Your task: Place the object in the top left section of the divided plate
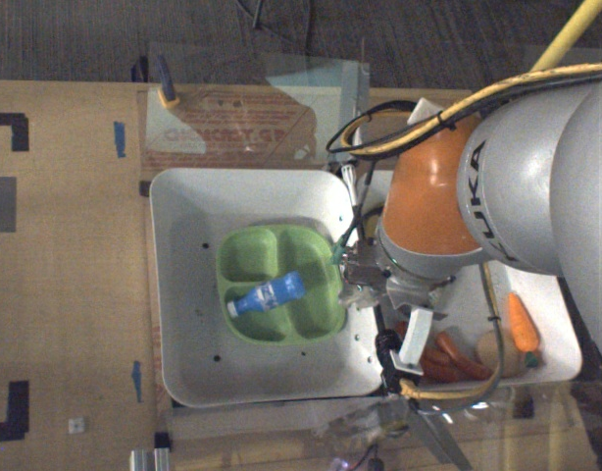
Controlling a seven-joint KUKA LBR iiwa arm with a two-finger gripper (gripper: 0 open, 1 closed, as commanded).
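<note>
Grey arm point(536, 175) hides the gripper's fingers — open or closed, cannot tell — beside the green plate point(281, 283).

Grey arm point(536, 180) enters from right, bent downward. Orange band point(428, 199) above wrist, facing camera. Gripper point(355, 273) low at left end of wrist, seen from above. Yellow and black cables run along arm.

So there's a small blue bottle point(269, 294) with a white label, lying on its side, tilted diagonally on the green divided plate point(244, 254). It looks like it straddles the ridge between the lower sections, though that's hard to tell. The plate sits in the left white bin point(183, 263).
</note>
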